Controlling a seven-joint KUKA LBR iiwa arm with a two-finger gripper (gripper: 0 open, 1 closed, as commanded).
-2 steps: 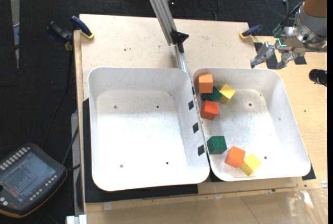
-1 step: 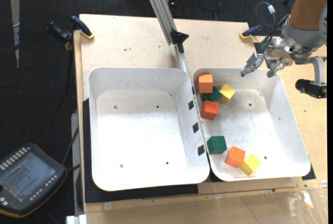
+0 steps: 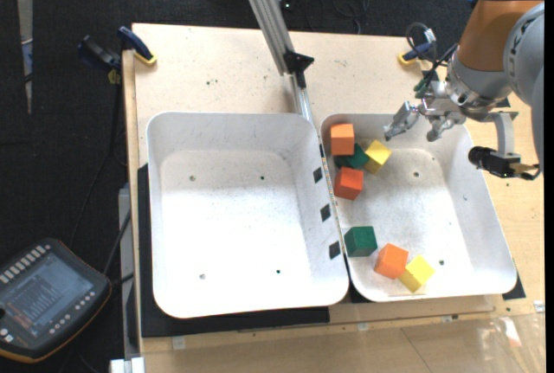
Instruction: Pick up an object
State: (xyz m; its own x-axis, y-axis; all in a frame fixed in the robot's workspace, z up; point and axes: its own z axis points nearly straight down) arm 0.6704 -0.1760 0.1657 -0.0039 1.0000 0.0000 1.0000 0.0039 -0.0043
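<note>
Gripper [image 3: 417,124] splayed with nothing between its fingers, above right bin's [image 3: 485,228] far edge, orange cube [image 3: 343,138], yellow cube [image 3: 377,155], green block [image 3: 353,159], red-orange cube [image 3: 350,183] clustered to its left, green cube [image 3: 360,240], orange cube, yellow cube nearer camera.
</note>
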